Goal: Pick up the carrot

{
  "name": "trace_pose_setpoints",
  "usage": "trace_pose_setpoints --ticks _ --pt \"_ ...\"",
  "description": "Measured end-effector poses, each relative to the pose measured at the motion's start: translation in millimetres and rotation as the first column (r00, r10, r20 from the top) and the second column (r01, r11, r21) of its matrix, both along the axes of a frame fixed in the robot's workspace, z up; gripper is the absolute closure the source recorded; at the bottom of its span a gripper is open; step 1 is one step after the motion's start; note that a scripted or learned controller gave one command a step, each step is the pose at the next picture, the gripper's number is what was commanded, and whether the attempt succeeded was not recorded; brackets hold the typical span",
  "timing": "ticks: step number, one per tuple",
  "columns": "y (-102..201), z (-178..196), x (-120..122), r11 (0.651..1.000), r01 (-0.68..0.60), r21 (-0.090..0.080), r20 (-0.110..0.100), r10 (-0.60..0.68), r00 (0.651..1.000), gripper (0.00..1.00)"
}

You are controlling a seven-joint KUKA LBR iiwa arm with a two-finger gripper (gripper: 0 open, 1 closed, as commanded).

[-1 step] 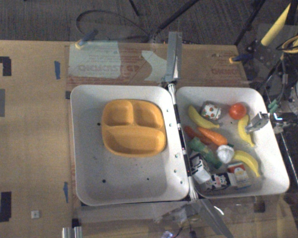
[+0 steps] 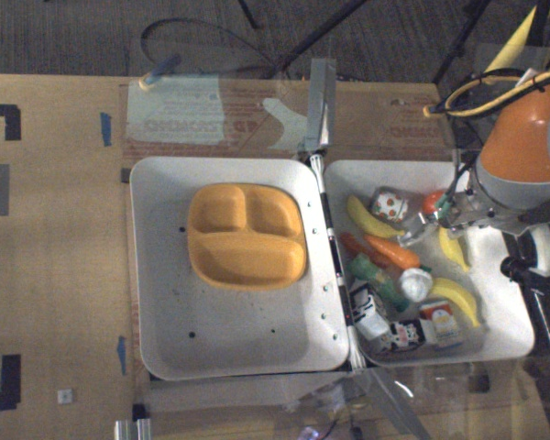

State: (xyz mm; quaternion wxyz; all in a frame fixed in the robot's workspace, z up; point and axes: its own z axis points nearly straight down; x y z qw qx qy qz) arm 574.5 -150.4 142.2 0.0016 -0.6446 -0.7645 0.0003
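writing: nothing I can actually read. There's mirrored, washed-out print on the cardboard sheet (image 2: 197, 115) behind the left bin, and the little cartons have printed faces, but it's all too blurry to make out.
left bin (image 2: 160, 328): shallow white plastic with rounded corners, a few dark specks on its floor.
plate (image 2: 247, 235): orange-yellow, moulded, rounded-square, three compartments (two small at the back, one wide in front), matte look. Sits in the back half of the left bin.
right bin (image 2: 513, 324): same white tub, right beside the left bin, with a metal strip between them.
carrot (image 2: 391, 251): this is the target. Orange, smooth, tapered toy shape, lying slantwise near the middle of the right bin, just in front of one banana.
bananas: three yellow plastic ones in the right bin, one (image 2: 369, 216) just behind the carrot, one (image 2: 454, 248) to the carrot's right, one (image 2: 458, 298) in front and right of it.
other clutter: white ball with red marks (image 2: 390, 205) behind the carrot, small cartons (image 2: 443, 324) in front of it, a green-and-white bit (image 2: 412, 284) touching the carrot's front side.
gripper (image 2: 445, 211): grey metal, hanging over the right bin just right of and behind the carrot, clear of it. Can't tell how far apart it's set, and nothing visibly sits in it.
arm (image 2: 528, 140): grey with an orange band, right of the carrot.
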Motion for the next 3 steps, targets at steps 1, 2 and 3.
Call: trace_pose_setpoints --ticks 1,2,3 --pt "34 -46 -12 0.827 -0.562 -0.004 0.006 0.562 0.827 0.0" --pt "11 36 54 0.458 -0.889 -0.011 0.007 0.889 0.458 0.0" --pt "3 -29 32 0.383 -0.923 -0.029 0.012 0.924 0.383 0.0"
